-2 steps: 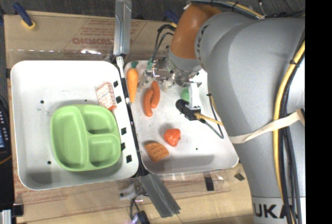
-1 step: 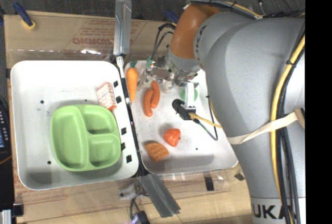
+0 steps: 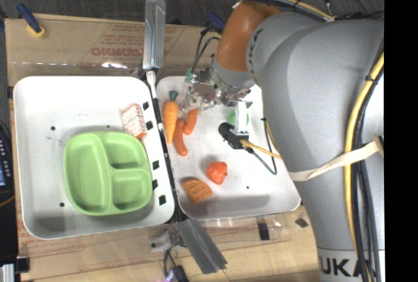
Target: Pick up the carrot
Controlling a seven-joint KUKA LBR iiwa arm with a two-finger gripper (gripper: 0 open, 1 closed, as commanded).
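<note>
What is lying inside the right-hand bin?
In the right bin: the carrot, two thinner orange pieces, a red-orange piece and a ridged tan piece. The arm covers its far right corner.

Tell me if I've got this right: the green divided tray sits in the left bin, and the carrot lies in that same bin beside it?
Not quite. The green divided tray does sit in the left bin, but the carrot lies in the right bin, by the wall that bin shares with the left one, as the camera view shows. The gripper is just above it.
</note>
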